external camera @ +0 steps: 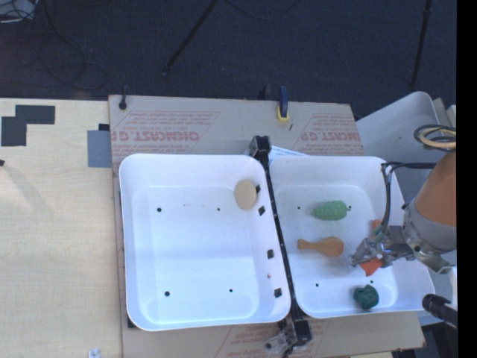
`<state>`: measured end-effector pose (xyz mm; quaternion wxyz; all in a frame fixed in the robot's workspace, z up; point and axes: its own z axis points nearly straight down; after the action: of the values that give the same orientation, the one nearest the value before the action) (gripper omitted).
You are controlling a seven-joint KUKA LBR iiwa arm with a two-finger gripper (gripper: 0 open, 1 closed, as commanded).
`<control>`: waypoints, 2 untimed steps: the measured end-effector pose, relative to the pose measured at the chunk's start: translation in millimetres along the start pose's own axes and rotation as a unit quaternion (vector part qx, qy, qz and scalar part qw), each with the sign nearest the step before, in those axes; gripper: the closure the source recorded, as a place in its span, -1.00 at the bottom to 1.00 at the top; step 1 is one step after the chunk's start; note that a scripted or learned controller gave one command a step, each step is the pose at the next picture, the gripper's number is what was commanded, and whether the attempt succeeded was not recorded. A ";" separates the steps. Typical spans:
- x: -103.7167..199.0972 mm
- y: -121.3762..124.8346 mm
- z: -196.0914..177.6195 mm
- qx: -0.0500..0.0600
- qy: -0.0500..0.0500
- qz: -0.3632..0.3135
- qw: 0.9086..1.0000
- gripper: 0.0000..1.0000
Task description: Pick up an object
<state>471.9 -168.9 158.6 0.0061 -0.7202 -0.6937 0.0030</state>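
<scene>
Low over the right white plastic bin (328,171), two-finger gripper (370,257) sits on a small orange object (370,268), apparently targeting it. Finger state: cannot tell; grasp unconfirmed

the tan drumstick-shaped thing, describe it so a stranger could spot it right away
Look in the right-hand white bin, near its middle. The tan drumstick-shaped piece lies flat just below the fuzzy green oval and left of the tool. It is the only tan item in that bin, with a narrow handle and a rounded bulb.
</scene>
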 end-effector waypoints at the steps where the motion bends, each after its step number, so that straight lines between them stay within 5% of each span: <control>1: 24.9 44.6 73.2 -0.006 -0.002 -0.020 1.000 1.00; 2: 42.1 132.0 10.0 -0.011 -0.003 -0.021 1.000 1.00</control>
<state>605.2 -131.7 147.0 -0.0039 -0.7052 -0.7089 -0.0028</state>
